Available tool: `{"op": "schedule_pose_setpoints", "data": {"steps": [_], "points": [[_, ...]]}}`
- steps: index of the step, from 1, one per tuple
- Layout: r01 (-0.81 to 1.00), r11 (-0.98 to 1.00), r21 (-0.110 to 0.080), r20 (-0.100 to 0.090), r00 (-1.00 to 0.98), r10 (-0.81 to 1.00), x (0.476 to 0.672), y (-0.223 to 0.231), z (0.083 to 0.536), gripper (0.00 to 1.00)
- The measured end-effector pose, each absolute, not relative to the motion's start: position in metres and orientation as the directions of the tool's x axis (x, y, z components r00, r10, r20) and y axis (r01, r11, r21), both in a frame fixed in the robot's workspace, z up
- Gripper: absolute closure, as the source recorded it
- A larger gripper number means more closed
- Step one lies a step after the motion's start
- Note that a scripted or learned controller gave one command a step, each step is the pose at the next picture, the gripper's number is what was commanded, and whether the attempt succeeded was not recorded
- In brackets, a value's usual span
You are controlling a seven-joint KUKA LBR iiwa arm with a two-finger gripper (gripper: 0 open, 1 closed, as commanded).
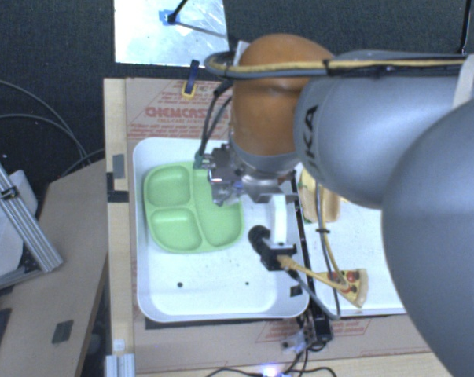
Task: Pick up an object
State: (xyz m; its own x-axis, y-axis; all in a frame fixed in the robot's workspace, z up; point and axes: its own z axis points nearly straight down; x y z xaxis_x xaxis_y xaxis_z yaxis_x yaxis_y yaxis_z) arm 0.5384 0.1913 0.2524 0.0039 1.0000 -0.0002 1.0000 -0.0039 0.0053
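Note:
A light green divided plate lies in the left white bin, toward its far left. The arm's orange band and grey wrist hang over the plate's right side and hide the gripper's fingers. A pizza slice lies in the right bin near its front edge. A yellowish object shows in the right bin, partly hidden by the arm.
A black hose end and cables hang near the wall between the two bins. Cardboard lies under the bins. A shiny sheet lies at the back, and a metal frame stands at the left.

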Motion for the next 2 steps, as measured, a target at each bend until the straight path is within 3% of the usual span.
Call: {"op": "schedule_pose_setpoints", "data": {"steps": [1, 2], "points": [[1.0, -0.003, 0.003, 0.0, 0.003, 1.0, 0.552, 0.16, 0.266, 1.0], [1.0, 0.007, 0.02, 0.008, -0.007, 1.0, 0.545, 0.183, 0.423, 1.0]]}}
